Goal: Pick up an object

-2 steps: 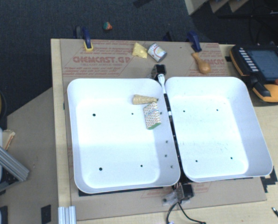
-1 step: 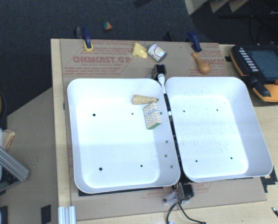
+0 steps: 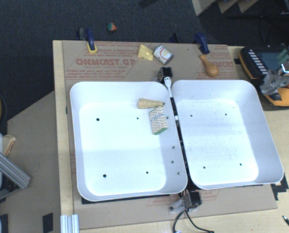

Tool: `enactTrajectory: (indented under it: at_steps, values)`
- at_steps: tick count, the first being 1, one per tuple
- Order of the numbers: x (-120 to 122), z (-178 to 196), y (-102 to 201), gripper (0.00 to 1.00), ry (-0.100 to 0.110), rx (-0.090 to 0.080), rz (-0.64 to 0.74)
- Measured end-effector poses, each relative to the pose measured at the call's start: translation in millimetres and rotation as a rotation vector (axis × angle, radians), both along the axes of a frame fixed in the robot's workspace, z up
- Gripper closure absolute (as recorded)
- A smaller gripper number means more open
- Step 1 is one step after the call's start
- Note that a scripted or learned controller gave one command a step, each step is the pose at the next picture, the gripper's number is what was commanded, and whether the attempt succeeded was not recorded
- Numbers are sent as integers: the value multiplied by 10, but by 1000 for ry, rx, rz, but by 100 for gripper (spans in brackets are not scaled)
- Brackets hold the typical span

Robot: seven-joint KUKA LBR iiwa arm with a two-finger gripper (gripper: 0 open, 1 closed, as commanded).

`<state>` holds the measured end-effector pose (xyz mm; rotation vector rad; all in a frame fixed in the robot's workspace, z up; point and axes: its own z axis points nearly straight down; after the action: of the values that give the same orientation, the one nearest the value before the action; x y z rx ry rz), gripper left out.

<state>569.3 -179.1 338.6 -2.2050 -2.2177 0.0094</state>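
Two small objects lie in the left white bin [image 3: 86, 130], near its upper right part. One is a tan, cone-shaped piece [image 3: 149, 103] lying on its side. Just below it, touching or almost touching, lies a patterned white-and-green packet [image 3: 158, 120]. The right white bin [image 3: 261, 130] holds nothing that I can make out.
On the cardboard behind the bins lie a yellow wedge [image 3: 145, 53], a small white-and-grey box [image 3: 163, 54] and a tan wooden piece [image 3: 210, 67]. Blue clamps [image 3: 90, 39] hold the board's back edge. A black brush-like tool [image 3: 167, 76] rests between the bins.
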Motion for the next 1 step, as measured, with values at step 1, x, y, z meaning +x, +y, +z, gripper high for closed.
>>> enactTrajectory:
  at_steps: [1]
  values:
    - [-472, 244, -481, 100, -13, -7, -11]
